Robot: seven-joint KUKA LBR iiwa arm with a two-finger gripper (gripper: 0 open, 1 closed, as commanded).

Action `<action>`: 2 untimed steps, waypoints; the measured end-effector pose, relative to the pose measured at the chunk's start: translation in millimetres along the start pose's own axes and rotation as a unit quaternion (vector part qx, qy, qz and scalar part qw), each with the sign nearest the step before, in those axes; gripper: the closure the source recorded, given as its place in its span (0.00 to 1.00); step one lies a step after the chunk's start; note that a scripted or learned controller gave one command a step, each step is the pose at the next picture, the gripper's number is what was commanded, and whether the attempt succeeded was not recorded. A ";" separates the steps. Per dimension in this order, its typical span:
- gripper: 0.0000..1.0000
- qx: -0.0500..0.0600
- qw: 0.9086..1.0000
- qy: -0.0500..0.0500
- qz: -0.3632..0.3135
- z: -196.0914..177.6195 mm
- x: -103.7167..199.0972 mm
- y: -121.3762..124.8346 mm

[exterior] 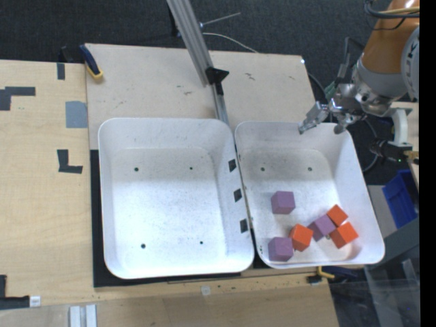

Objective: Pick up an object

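Note:
The right bin holds several small blocks in its near part. A purple block lies alone toward the middle. Another purple block rests at the front rim beside an orange block. Further right, a third purple block is wedged between two orange blocks. My gripper hangs over the bin's far right rim, well away from the blocks. Its fingers are spread apart with nothing between them.
The left bin sits beside the right one, their rims touching. A slanted metal rail crosses the bench behind the bins. A blue and yellow tool lies at the far left. Cables and a blue box sit to the right.

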State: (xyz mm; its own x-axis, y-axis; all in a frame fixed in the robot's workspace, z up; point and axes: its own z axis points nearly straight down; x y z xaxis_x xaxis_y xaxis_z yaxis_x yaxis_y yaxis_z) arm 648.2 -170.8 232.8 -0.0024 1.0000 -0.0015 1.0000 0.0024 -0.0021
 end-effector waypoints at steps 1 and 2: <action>0.00 0.005 1.000 0.003 -0.001 95.1 61.7 -44.5; 0.00 0.003 1.000 0.002 0.001 144.3 82.4 -85.7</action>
State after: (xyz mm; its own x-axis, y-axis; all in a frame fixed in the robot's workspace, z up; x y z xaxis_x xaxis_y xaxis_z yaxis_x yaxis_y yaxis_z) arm 562.0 -88.9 88.5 -0.0009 1.0000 0.0017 1.0000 0.0009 -0.0089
